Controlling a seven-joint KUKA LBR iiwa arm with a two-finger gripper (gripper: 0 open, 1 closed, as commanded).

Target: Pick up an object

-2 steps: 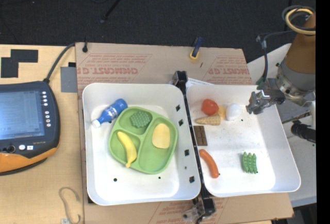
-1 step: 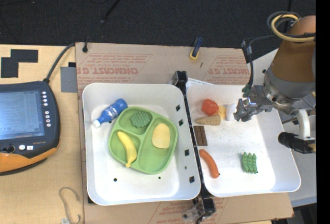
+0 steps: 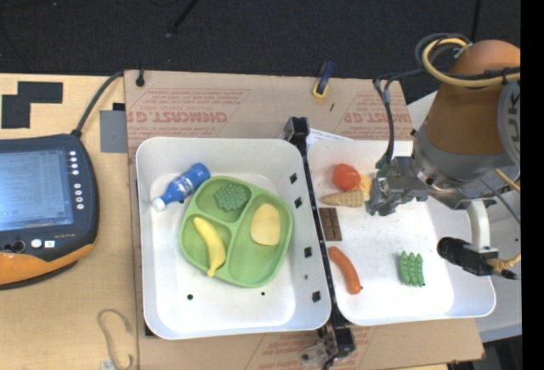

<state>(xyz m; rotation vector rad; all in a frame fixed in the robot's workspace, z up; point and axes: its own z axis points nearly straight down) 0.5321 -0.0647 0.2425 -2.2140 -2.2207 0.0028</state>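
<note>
- Nearest the lens, the left bin [image 3: 161, 309] carries a green divided plate [image 3: 238, 262] with a banana [image 3: 209, 242], a pale yellow piece [image 3: 266, 224] and a dark green lump [image 3: 230, 196] in its compartments; a blue bottle [image 3: 181, 186] lies beside the plate.
- Right bin [image 3: 459, 296] holds a sausage [image 3: 344, 269] near the divider, a green pod [image 3: 411, 268] well apart from it, a red tomato [image 3: 345, 176], a tan cone-shaped piece [image 3: 342, 200] just beside the tomato, and a brown block [image 3: 331, 224] at the divider.
- My gripper [image 3: 382, 196] is over the right bin, just beside the cone's end and near the tomato.
- Jaws: I cannot tell whether they are wide or narrow; the wrist body hides the gap. Nothing is visibly held.
- Task thing: no object is named. I judge the cone or the tomato the likeliest target, being closest.
- Risk: tomato and cone lie close together, so a descent between them could nudge one aside or pinch both.
- Risk: a round tomato may roll off the jaws on closing.
- Risk: the cone lies flat on the bin floor; a shallow closure could skid over it.
- On the desk, a control pendant [image 3: 42, 198] sits left, well clear.
</note>
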